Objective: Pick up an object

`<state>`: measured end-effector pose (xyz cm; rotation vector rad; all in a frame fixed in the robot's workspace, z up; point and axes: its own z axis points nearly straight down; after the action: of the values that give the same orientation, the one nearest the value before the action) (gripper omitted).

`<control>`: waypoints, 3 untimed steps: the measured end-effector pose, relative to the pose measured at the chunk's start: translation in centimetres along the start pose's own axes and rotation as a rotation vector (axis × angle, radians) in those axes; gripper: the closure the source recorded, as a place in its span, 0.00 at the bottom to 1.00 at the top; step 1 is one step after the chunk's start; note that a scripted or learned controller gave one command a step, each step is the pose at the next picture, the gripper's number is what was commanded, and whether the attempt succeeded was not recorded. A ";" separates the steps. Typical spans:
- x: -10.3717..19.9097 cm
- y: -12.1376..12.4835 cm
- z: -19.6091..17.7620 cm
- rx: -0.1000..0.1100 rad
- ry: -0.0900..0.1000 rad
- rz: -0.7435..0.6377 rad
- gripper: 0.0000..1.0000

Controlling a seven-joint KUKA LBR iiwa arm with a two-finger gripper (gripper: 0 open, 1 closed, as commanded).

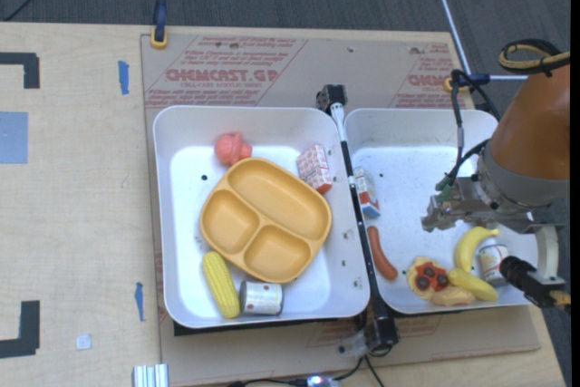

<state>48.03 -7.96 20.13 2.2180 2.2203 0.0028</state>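
My gripper (446, 215) hangs over the right bin (408, 140), toward its right side, below the grey and orange arm (535, 136). Just beneath and to the right of it lies a yellow banana (473, 247), with a small can (490, 262) tucked against it. A pizza slice toy (430, 276) rests at the bin's front. A red hot dog (381, 253) lies along the bin's left wall, and a small red and white carton (365, 193) sits above it. I see nothing held in the gripper.
The left bin (177, 195) holds a yellow divided plate (265, 218), a pink ball (232, 147), a corn cob (220, 284), a tin can (261, 297) and a red checked carton (314, 166). A black clamp (333, 97) sits between the bins.
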 end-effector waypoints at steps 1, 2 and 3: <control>2.3 0.1 -0.5 -0.001 0.000 -0.001 1.00; -0.2 -0.1 0.2 0.004 0.001 0.001 1.00; 0.9 0.0 -0.1 0.001 0.001 -0.001 1.00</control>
<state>48.03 -7.07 20.27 2.2182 2.2221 0.0026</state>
